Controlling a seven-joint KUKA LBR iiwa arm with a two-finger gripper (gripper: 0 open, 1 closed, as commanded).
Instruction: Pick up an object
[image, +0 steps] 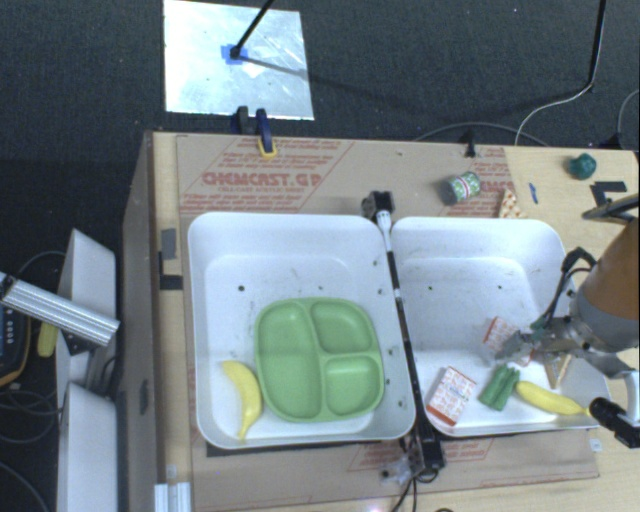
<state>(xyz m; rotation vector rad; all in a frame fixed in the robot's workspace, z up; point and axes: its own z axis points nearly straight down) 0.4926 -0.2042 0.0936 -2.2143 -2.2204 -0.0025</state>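
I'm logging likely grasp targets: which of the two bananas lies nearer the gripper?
The banana in the right bin, lying by the green object just below the gripper. The other banana lies in the left bin, beside the green divided plate.

In the left shallow white bin (215, 245), a yellow plastic banana (243, 396) lies left of a green divided plate (320, 358). The right white bin (470, 250) holds a red-and-white carton (451, 393), a green block (497, 387) and another yellow banana (549, 399).
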